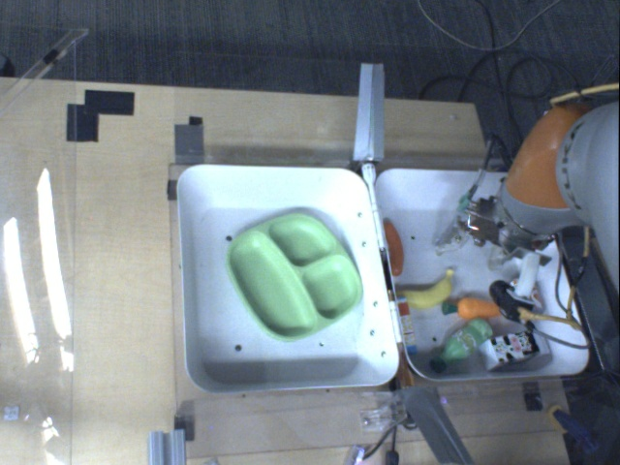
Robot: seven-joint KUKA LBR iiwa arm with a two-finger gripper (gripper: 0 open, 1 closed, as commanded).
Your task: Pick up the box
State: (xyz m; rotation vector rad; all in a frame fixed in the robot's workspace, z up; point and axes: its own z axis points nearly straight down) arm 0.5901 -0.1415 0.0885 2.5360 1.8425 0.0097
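The box (pixel 510 349) is small, white and black with coloured marks, and lies near the front right corner of the right bin (pixel 426 197). My gripper (pixel 457 232) hangs over the back middle of that bin, well behind the box and a little to its left. Nothing shows between the gripper and the bin floor beneath it. The grey arm with its orange band (pixel 539 170) comes in from the right.
A yellow banana (pixel 432 294), an orange carrot-like piece (pixel 477 308) and a green bottle (pixel 463 342) lie just left of the box. A red-orange item (pixel 391 246) rests by the bin's left wall. The left bin (pixel 199 260) holds a green divided plate (pixel 294 274).
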